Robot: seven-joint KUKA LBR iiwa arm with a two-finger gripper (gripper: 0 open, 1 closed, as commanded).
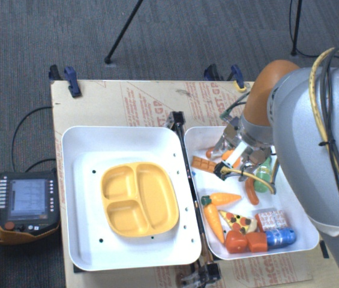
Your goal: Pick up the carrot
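Two shallow white bins sit side by side on the worktop (pixel 127 98), which is a brown board held by blue clamps (pixel 71 78) at its far edge. The left bin (pixel 76 161) carries a yellow divided plate (pixel 139 198) with three compartments. The right bin (pixel 208 138) holds a heap of toy food. One carrot (pixel 213 219) lies near the bin's left wall, its green top pointing away from the camera and its tip toward the near edge; a second, shorter carrot (pixel 224 198) lies crosswise just beyond it, almost touching its top. Beside the long carrot rests a pizza slice (pixel 239 221), with a red tomato-like piece (pixel 236 241), a red block (pixel 257 241), a blue can (pixel 281 238) and a pink-and-white box (pixel 272 219) close by along the near side. A brown waffle bar (pixel 204 164) lies further back. The grey arm with its orange band (pixel 265 92) reaches in from the right, and the tool (pixel 236 165) hangs over the far middle of the right bin, apart from both carrots. Whether the tool is spread or closed, I cannot tell, nor whether it grips anything. A control pendant (pixel 25 204) lies on the floor to the left.
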